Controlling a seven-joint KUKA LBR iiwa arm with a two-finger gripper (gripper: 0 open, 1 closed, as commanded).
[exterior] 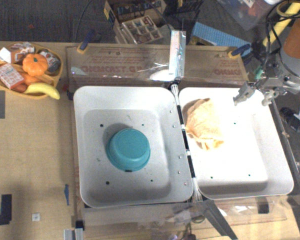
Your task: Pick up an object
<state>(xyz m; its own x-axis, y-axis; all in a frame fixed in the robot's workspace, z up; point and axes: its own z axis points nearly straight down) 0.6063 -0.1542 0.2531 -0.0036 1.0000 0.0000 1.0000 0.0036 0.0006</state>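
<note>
**A:** Where does the gripper (252, 95) sit, and why there?

**B:** It hangs over the far right part of the right bin (275, 184), near the rim. Its two fingers look spread, with bare white bin floor showing between them — nothing is pinched. My guess is that it is parked high and off to the side so the bins stay in open sight of the camera while a target is chosen.

**A:** What could it go for?

**B:** Two candidates. A crumpled yellow-orange cloth (204, 123) lies in the right bin, bunched against the wall next to the divider, well apart from the gripper. A teal bowl (129, 149) sits upside down in the middle of the left bin (85, 184).

**A:** Which is the easier take?

**B:** Probably the cloth — its folds give the fingers something to close on, and it shares the bin with the gripper. The bowl shows only a smooth domed back, likely too wide and slippery to pinch from above.

**A:** And the fruit?

**B:** The basket of toy food (25, 71) stands on the bench at the far left, outside both bins, so I would not count it.
</note>
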